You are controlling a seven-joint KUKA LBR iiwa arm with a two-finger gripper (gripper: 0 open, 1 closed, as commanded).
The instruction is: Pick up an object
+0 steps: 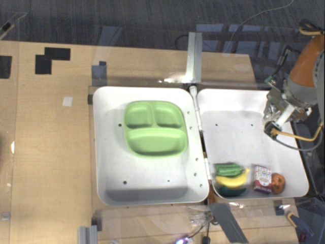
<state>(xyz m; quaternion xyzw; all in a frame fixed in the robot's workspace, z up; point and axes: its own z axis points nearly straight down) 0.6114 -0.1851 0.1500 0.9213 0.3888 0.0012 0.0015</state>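
The right bin (238, 128) holds a cluster of things along its front wall. A green vegetable (228, 169) lies on top of a yellow banana (232, 179) at the front left corner. To their right stand a small purple and white carton (262, 178) and, touching it, a reddish brown fruit (278, 183). My gripper (274, 120) hangs over the right bin's far right side, well behind the carton and the fruit and apart from all of them. Nothing shows in its grasp.
The left bin (107, 151) bears a green divided plate (154, 127) in its middle. A metal divider (199, 131) runs between the two bins. The grey arm with its orange band (307, 67) comes in from the right edge. Wooden bench lies to the left.
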